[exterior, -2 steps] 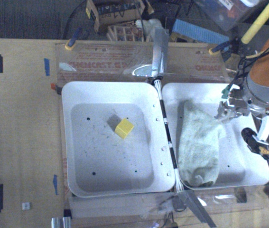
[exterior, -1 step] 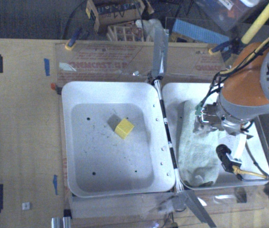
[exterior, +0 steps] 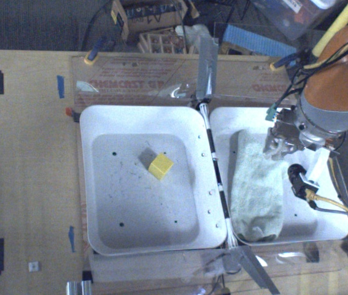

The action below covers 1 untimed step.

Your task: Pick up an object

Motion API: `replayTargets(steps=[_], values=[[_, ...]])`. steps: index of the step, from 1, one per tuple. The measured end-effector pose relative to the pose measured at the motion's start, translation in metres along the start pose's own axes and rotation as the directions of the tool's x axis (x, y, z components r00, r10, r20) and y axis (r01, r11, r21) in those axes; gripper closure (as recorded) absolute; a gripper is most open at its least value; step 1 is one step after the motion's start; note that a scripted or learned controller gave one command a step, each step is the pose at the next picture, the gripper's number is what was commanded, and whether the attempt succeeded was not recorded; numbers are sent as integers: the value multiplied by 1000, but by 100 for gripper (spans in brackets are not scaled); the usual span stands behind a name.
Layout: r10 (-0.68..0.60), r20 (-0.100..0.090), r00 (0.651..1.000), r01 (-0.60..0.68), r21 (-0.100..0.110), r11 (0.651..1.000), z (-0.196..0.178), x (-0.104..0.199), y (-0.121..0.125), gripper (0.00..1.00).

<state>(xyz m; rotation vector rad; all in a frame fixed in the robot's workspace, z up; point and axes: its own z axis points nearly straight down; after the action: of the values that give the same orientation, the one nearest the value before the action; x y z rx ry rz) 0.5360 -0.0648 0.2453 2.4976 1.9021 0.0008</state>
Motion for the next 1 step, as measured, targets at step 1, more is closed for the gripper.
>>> replayTargets(steps=[1], values=[[0, 0, 1000, 0, 0, 1000, 0, 0, 0, 0]])
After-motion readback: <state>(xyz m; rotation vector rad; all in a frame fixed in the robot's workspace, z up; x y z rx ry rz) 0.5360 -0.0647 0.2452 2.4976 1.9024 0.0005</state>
